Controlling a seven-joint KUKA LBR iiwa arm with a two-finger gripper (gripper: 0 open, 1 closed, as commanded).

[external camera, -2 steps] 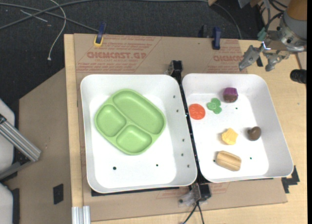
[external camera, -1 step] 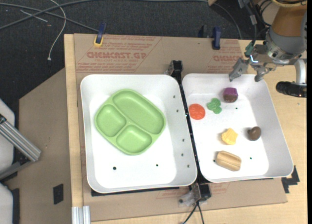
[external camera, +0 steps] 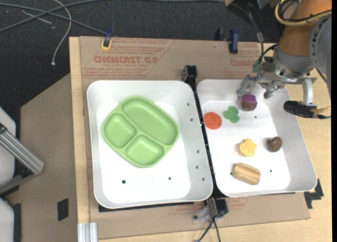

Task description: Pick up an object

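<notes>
With the two-finger gripper (external camera: 256, 86) spread wide just above the small purple toy fruit (external camera: 248, 102) at the far side of the right white bin (external camera: 295, 146), descend centred before closing.

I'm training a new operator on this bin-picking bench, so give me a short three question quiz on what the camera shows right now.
1. True or false: the green divided plate lies in the right bin.
2. Which item lies directly under the claw? A. the orange disc B. the purple piece C. the tan loaf
3. Fill in: between the yellow piece and the bin's right wall lies a small ____ ball.

Key:
1. False. It lies in the left bin.
2. B. The green floret sits just left of it.
3. Brown.
</notes>
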